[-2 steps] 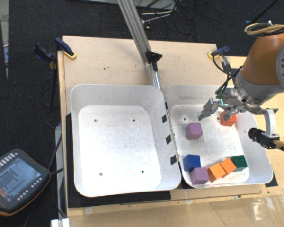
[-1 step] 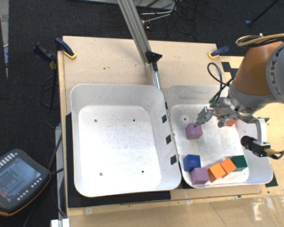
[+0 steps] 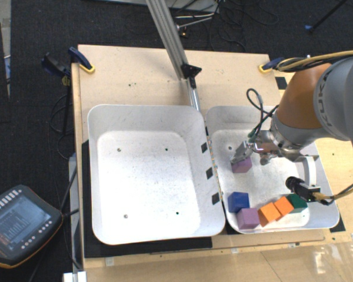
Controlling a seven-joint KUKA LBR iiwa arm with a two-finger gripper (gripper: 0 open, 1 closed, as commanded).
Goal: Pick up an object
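Note:
My gripper (image 3: 243, 157) hangs in the upper left part of the right bin (image 3: 223, 117), reaching in from the right. A small purple block (image 3: 242, 167) sits right at its tip, touching or nearly touching it. Along the bin's front wall lie a blue block (image 3: 238, 201), a larger purple block (image 3: 248, 218), an orange block (image 3: 270, 211) and a green block (image 3: 296, 203). The grey arm with its orange band (image 3: 303, 96) covers the bin's back right part.
The left bin (image 3: 106, 119) lies beside the right one, the two rims meeting along a ridge with black clips (image 3: 210, 172). A slanted metal pole (image 3: 167, 31) ends at the bins' back edge. Cables (image 3: 256, 107) loop near the wrist.

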